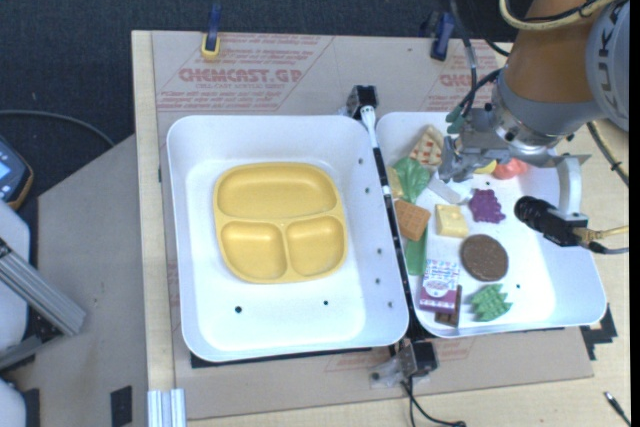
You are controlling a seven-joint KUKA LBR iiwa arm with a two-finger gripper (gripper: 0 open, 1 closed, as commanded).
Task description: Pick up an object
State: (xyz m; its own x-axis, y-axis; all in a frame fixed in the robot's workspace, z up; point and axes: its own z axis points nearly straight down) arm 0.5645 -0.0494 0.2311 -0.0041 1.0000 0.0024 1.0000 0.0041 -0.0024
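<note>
Your hand: upper right of frame, low over right bin; grip state cannot be told. Beside it: leaf, grapes, cheese. Left bin: yellow tray.

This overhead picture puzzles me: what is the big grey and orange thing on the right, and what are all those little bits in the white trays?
The camera sits above a bench and looks down at a slant. The grey and orange thing is a robot arm reaching in from the right. Its hand hangs low over the right white bin; from here I cannot tell whether it grips anything.

That bin holds small toy foods: a brown round cookie, purple grapes, a yellow cheese block, a green leafy piece, a waffle-like wedge and a small purple-and-white packet, among others.

The left white bin holds a yellow divided plate with three compartments.

The arm's job is simply to pick up one object.
</note>
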